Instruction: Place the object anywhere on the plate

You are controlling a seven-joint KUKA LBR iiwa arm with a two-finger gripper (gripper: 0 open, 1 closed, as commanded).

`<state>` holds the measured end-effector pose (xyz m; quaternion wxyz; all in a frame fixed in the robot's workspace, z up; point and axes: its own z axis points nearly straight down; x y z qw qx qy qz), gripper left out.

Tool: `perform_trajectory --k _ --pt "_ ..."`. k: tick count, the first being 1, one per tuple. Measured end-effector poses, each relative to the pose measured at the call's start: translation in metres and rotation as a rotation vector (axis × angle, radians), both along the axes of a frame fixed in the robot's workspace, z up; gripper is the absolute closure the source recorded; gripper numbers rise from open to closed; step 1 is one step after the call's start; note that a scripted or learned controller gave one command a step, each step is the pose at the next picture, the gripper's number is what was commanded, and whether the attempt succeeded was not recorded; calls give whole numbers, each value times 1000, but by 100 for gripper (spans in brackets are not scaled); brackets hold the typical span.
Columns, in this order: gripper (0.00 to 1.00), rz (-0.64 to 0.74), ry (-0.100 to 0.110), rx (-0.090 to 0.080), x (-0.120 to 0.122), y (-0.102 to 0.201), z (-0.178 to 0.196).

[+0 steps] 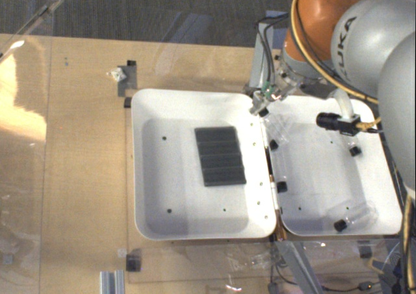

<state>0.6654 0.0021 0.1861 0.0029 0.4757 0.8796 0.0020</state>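
Since the flat dark grey ribbed rectangular plate sits mid left white bin, the gripper, state can't tell, should travel over w/ wrist centred above it before release

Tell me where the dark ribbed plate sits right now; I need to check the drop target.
In the camera view the dark ribbed plate lies flat near the middle of the left bin, slightly toward the wall shared with the right bin.
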Motion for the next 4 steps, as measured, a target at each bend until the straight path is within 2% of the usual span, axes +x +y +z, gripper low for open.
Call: perform_trajectory --k 1,2,3,4 --pt "100 -67 0 1 4 70 1" --pt "100 230 1 0 -14 142 -55" --pt "100 -140 2 2 -12 171 -9" --pt "100 256 1 0 4 216 -35"
